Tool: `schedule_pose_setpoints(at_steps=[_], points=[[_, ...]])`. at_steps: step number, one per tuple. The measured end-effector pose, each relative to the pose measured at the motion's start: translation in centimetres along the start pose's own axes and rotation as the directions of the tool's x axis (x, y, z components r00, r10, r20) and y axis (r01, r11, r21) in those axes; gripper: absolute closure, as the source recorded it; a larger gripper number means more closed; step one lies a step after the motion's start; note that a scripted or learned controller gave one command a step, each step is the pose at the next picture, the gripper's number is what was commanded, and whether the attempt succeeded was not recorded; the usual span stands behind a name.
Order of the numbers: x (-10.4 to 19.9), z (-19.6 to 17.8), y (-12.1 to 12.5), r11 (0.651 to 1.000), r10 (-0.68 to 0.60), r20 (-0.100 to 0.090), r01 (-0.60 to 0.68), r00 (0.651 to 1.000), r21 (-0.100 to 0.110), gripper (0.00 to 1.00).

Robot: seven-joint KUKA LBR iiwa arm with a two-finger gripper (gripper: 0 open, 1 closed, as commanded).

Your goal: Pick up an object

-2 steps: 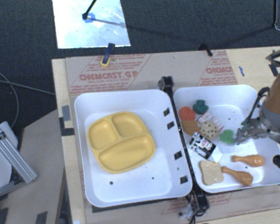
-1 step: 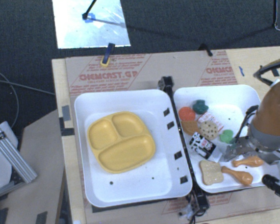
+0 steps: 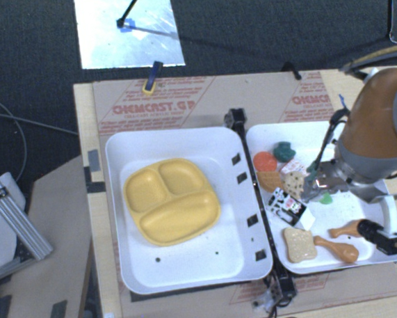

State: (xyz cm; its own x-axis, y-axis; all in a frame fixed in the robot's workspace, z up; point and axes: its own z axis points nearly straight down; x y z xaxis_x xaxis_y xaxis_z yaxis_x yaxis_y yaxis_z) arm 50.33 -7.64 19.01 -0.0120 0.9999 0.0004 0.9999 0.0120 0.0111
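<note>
Hand (image 3: 314, 187) over right bin (image 3: 321, 130), grip state unclear; dice (image 3: 295, 182) below looks light, rigid—pinch flat sides.

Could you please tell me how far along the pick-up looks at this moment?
Done: the gripper is down inside the right bin, among the toys by the dice. In hand: nothing visibly lifted. Left: grasp and raise one; the slice of bread and yellow plate lie untouched.
</note>
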Motion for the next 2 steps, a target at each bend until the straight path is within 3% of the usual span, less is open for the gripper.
schedule_pose_setpoints(at_steps=[1, 2], points=[[6.0, 0.6, -1.6, 1.000, 0.003, -0.001, -0.003, 1.000, 0.010, 1.00], [11.9, -5.7, -1.3, 1.000, 0.001, -0.002, -0.001, 1.000, 0.003, 1.00]])
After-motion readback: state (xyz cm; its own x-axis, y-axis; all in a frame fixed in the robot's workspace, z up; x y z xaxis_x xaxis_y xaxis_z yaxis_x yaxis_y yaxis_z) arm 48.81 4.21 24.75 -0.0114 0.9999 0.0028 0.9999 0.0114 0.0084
